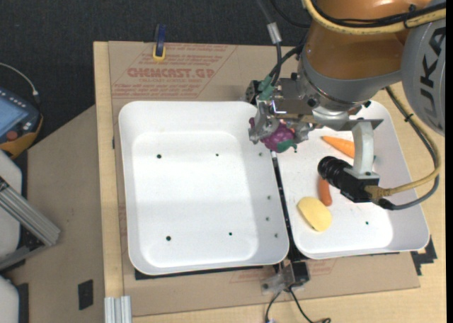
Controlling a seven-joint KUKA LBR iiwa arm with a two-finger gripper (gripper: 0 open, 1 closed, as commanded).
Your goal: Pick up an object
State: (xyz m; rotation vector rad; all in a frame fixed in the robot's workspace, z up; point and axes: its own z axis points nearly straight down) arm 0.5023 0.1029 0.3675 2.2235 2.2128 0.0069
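Seen from the fixed camera above the bench, the KUKA arm [368, 24] reaches in from the right, its orange band filling the upper corner. The gripper [277, 132] hangs over the seam between the two white bins, its fingers closed narrowly around a purple object with green trim [281, 137], which sits between them just above the rims. The left bin [141, 123] lies beneath and to the left. In the right bin [396, 222] rest an orange carrot-shaped piece [340, 146], a small reddish piece [324, 190] and a pale yellow lump [314, 214], the last two close together. A black cylindrical fitting [343, 176] on the arm overhangs that bin.
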